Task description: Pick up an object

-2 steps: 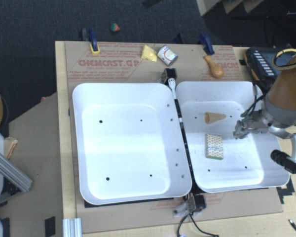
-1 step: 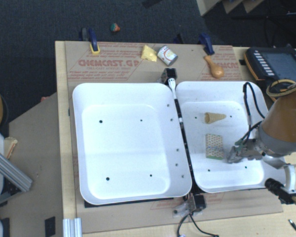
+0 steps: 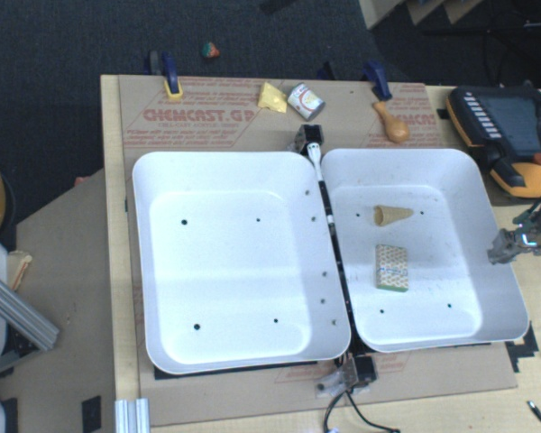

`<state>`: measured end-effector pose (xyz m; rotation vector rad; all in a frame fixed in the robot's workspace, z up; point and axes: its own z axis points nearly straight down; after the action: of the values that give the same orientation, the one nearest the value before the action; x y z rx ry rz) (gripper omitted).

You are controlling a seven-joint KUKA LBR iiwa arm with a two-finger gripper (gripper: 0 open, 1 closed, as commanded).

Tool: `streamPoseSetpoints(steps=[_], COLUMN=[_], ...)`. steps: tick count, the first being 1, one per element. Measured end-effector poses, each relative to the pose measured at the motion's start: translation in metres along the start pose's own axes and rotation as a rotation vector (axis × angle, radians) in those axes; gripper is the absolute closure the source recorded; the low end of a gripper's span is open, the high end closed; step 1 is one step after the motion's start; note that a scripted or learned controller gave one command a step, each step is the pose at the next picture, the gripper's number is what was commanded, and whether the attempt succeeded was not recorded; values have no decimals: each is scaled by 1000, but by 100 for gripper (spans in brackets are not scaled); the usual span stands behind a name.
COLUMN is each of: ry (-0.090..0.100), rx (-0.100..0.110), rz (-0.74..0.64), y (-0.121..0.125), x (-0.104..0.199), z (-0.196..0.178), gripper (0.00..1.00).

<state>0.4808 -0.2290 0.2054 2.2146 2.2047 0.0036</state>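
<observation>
Two objects lie in the right white bin [image 3: 460, 318]. A tan cone-shaped piece [image 3: 392, 215] rests on its side near the bin's middle. Just in front of it sits a small rectangular block [image 3: 392, 268] with a patterned top and a green edge. My gripper [image 3: 512, 243] shows as a small grey metal part at the right bin's right rim, well to the right of both objects and apart from them. The left white bin [image 3: 153, 242] lies beside the right one.
On the board behind the bins lie a yellow wedge [image 3: 272, 98], a small white box [image 3: 306, 101] and a tan wooden piece [image 3: 392, 124]. Blue clamps [image 3: 171, 75] hold the board's back edge. A black and orange handset [image 3: 505, 124] sits at the far right.
</observation>
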Motion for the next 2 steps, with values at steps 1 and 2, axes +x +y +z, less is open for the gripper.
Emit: streamPoseSetpoints(steps=[1,2], ry=[9,12], rx=[12,15], rz=[-4,-10], y=[-2,30], x=[5,59], z=[8,126], gripper=[0,0])
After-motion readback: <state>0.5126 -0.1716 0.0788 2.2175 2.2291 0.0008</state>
